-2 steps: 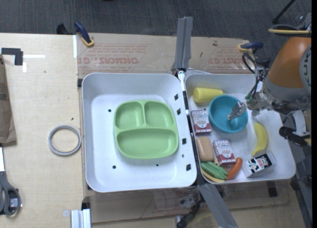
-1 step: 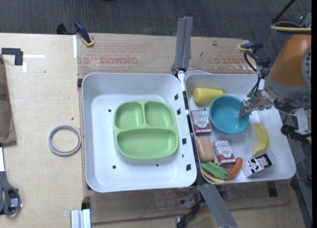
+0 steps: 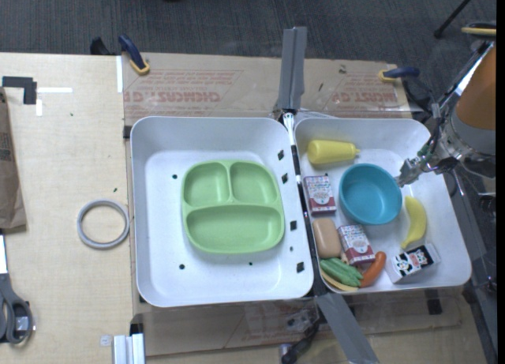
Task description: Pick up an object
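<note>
The right bin [image 3: 371, 124] holds a blue bowl [image 3: 369, 194], a yellow corn-like toy [image 3: 331, 151], a banana [image 3: 415, 222], two small red-and-white cartons [image 3: 319, 194] [image 3: 356, 244], a tan bread piece [image 3: 325, 238], green beans [image 3: 341, 270], an orange carrot [image 3: 374, 268] and a black-and-white milk carton [image 3: 413, 260]. My gripper [image 3: 412, 168] hangs at the bin's right side, just right of the bowl's rim and above the banana. Nothing shows between its tips.
The left bin [image 3: 158, 145] holds a green divided plate [image 3: 233, 206]. On the bench to the left lie a tape ring [image 3: 103, 223], scissors [image 3: 13, 319] and a brown bag [image 3: 9, 173]. A grey bar [image 3: 293, 66] rises behind the bins.
</note>
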`<state>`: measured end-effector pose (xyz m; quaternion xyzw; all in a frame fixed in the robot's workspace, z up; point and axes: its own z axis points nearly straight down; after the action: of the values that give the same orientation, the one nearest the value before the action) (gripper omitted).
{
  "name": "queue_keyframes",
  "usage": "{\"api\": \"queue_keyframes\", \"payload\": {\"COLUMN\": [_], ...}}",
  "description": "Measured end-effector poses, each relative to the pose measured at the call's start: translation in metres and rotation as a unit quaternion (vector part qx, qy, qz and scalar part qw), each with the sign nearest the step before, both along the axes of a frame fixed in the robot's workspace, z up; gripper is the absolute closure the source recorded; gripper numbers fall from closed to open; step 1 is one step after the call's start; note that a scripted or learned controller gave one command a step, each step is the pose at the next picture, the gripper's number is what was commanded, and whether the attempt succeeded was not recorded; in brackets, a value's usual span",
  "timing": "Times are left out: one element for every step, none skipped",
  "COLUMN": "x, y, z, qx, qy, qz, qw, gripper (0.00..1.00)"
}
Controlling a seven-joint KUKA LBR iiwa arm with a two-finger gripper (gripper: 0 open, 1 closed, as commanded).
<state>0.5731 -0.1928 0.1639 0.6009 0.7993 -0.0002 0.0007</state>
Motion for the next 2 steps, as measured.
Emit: {"api": "queue_keyframes", "payload": {"x": [0.038,0.062], "y": [0.035,0.089], "z": [-0.069,-0.012], "qx": [0.0003,-0.0001], "qy": [0.001,0.001], "qz": [-0.208,-0.294], "qw": [0.9782,0.9558], "gripper": [1.00,1.00]}}
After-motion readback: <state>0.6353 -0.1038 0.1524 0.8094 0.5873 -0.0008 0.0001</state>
